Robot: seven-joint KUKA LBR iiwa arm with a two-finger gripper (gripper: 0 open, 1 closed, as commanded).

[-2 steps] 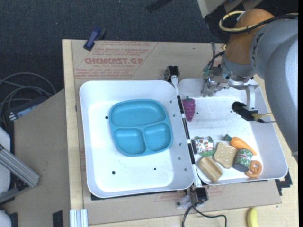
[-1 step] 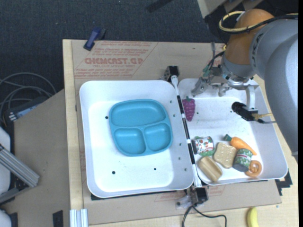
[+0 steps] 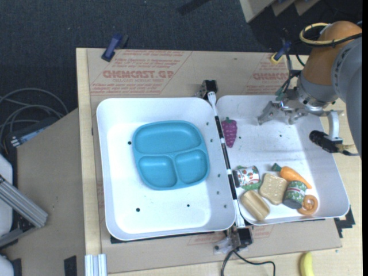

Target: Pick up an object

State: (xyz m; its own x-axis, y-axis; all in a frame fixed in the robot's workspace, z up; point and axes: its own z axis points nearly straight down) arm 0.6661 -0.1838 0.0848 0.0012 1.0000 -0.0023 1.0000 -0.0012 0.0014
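The left bin holds a blue divided plate near its middle, sitting flat. Nothing in the task seems to turn on it.

Past the divider, the right bin has its goods on two sides. A bunch of purple grapes lies against the left wall, at about nine o'clock from the bin's centre, well apart from the rest. Down at six o'clock there is a crowd along the near edge: a small can, a cracker just beside it, a bread roll touching the cracker's lower corner, then a carrot, a dark little jar and an orange ring-shaped piece.

The gripper hangs at roughly twelve o'clock over bare bin floor, its fingers spread apart with nothing between them. The arm reaches in from the upper right.

Any of these things would do, I'd think. The grapes are nearest and stand alone, but they hug the wall, so a finger could catch the divider and stop the close. The pile at six o'clock looks riskier: pieces touch, so the fingers may land on two at once or nudge one aside. The can could roll away, and the carrot may slip out.
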